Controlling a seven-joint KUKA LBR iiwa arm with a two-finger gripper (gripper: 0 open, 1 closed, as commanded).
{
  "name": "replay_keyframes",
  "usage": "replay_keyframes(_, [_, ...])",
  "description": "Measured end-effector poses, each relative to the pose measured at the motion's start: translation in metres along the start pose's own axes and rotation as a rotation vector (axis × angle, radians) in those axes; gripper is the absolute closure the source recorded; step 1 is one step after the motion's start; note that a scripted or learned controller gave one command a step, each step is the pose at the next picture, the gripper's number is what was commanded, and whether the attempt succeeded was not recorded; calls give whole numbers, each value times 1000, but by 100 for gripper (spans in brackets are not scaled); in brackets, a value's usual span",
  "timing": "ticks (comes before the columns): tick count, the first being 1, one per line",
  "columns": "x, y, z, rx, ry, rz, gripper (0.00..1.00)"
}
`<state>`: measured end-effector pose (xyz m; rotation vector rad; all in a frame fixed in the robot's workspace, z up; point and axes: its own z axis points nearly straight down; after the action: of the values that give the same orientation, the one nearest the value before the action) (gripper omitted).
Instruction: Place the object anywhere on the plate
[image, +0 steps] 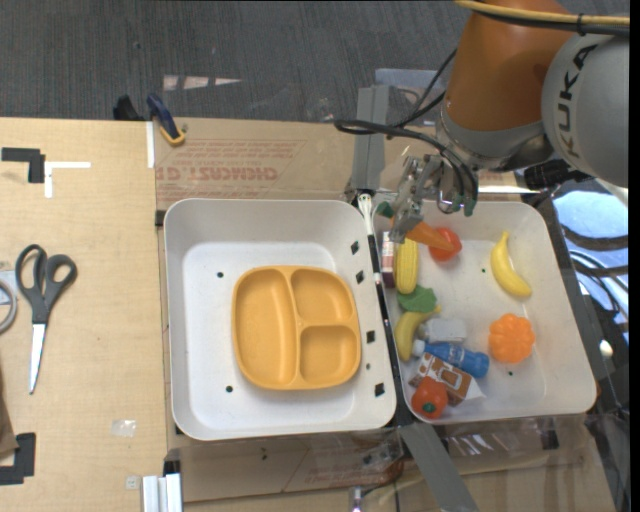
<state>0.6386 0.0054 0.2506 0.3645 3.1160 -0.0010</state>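
Wooden bench, two white bins. Left bin: one yellow three-section plate, bare. Right bin: two bananas, one corn cob, one carrot, one orange, one bottle, few more small items. One pair of scissors far left. Gripper low over the corn and carrot; jaw state unclear, can't tell if gripping anything.
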Motion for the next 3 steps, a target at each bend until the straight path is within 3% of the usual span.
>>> replay_keyframes(1, [11, 63, 13, -2, 1, -261, 100])
replay_keyframes(2, [75, 114, 20, -2, 3, -375, 100])
replay_keyframes(3, [75, 114, 20, -2, 2, -373, 0])
